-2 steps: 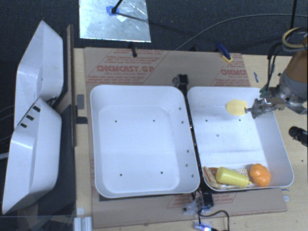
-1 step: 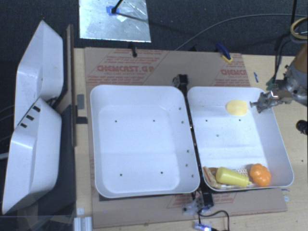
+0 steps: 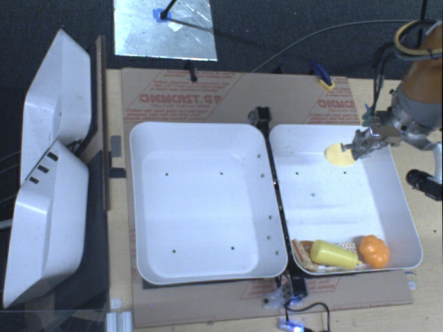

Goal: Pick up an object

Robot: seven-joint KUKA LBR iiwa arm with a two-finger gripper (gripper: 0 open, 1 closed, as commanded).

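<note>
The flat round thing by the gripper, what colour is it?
Pale yellow disc, camera view.

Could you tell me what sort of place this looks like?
Probably a robotics lab's grasping test bench: two white bins sit side by side on a board, a grey arm reaches in, and toy-like objects lie in the right bin.

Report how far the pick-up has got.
Done: the gripper has reached the right bin and sits at the edge of the pale yellow disc. In hand: nothing visibly lifted; the disc lies on the bin floor. Left: grasp and raise it. The yellow bottle and orange ball lie untouched.
</note>
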